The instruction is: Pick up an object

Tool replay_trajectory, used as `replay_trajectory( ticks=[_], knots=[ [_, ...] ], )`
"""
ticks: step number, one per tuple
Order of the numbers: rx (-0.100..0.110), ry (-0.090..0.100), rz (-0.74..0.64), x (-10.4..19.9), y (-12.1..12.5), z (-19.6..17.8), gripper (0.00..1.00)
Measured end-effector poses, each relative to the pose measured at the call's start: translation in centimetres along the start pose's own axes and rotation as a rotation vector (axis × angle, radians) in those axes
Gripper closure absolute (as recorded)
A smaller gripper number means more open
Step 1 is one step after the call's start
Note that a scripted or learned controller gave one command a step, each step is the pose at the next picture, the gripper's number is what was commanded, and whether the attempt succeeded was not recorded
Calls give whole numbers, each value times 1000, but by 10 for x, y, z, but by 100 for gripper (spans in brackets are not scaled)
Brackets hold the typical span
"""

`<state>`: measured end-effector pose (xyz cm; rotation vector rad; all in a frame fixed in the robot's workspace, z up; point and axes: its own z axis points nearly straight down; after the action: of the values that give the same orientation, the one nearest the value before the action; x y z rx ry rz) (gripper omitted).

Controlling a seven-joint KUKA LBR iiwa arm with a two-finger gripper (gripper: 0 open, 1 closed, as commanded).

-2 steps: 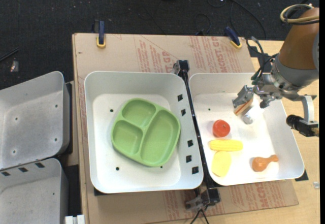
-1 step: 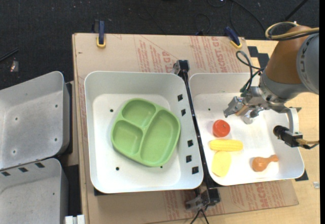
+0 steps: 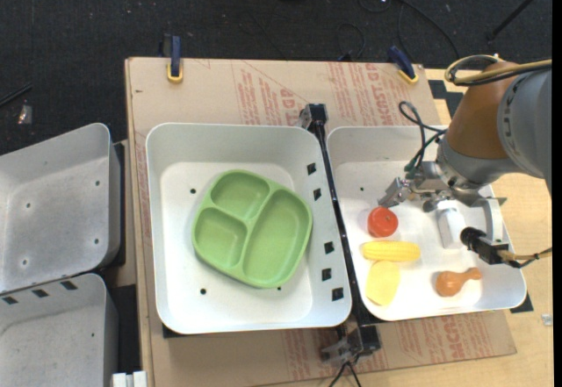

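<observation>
**Crowded toys leave little room for a clean grasp**

The gripper hangs over the right bin, just beside the red tomato; whether it is spread or pressed together I cannot tell. Nothing is seen held. The corn cob touches the yellow piece, perhaps a lemon, so a descent there could nudge neighbours aside. The drumstick lies apart. The green divided plate sits in the left bin.

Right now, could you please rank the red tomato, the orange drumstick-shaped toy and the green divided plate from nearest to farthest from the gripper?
1. Red tomato, right bin, just below the gripper.
2. Orange drumstick-shaped toy, right bin's near corner.
3. Green divided plate, left bin.
</observation>
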<state>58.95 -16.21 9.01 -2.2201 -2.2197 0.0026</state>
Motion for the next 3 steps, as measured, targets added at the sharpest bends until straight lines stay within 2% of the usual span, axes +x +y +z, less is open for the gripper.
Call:
replay_trajectory(
  ticks=[1, 2, 3],
  knots=[
    [-4, -1, 1, 0, 1, -13, 100],
    [-8, -2, -2, 0, 4, -76, 100],
    [-7, -2, -2, 0, 4, -118, 100]
  ],
)
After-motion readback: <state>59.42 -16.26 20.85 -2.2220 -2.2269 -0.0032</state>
